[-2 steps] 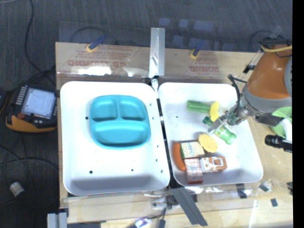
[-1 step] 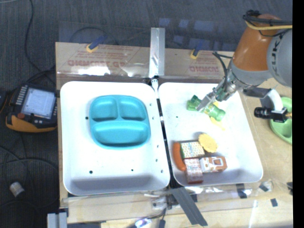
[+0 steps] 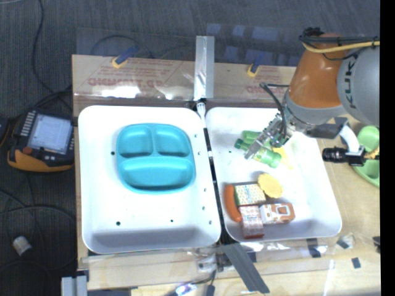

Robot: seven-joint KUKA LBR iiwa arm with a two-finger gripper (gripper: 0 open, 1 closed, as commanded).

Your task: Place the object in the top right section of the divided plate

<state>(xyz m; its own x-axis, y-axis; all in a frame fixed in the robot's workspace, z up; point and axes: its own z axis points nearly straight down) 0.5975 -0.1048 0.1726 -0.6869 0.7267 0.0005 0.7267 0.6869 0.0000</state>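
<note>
The hand (image 3: 266, 139) hangs over the green toy (image 3: 259, 148) in the right bin (image 3: 327, 190); whether it grips, I cannot tell. The toy looks light, stiff and slippery, best pinched across its middle. Beyond, in the left bin (image 3: 92, 184), sits the blue plate (image 3: 154, 156).

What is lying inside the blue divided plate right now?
The blue divided plate in the left bin shows bare blue in all three sections. The pincer is over green items in the right bin.
</note>
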